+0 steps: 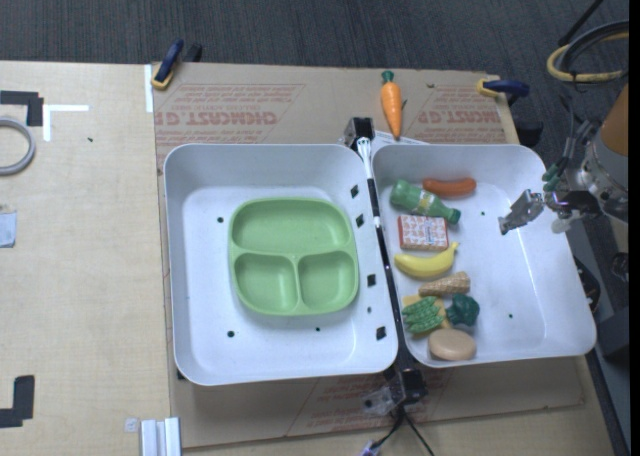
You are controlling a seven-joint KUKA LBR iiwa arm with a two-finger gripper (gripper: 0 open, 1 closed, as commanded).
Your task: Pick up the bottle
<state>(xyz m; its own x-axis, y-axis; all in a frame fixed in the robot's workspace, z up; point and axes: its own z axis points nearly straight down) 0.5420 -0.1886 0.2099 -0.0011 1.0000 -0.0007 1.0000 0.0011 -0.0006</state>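
The bottle (424, 201) is green and lies on its side in the upper left part of the right bin (530, 284), its cap end pointing right. My gripper (520, 212) hangs over the right side of the same bin, roughly a hand's width to the right of the bottle and apart from it. Nothing shows in the gripper.
Around the bottle lie a red sausage (449, 185), a red snack box (423, 232), a banana (425, 263), a bread stick (444, 287), green vegetables (440, 313) and a tan bun (452, 345). A green divided plate (295, 256) sits in the left bin (190, 244). A carrot (390, 102) lies behind the bins.
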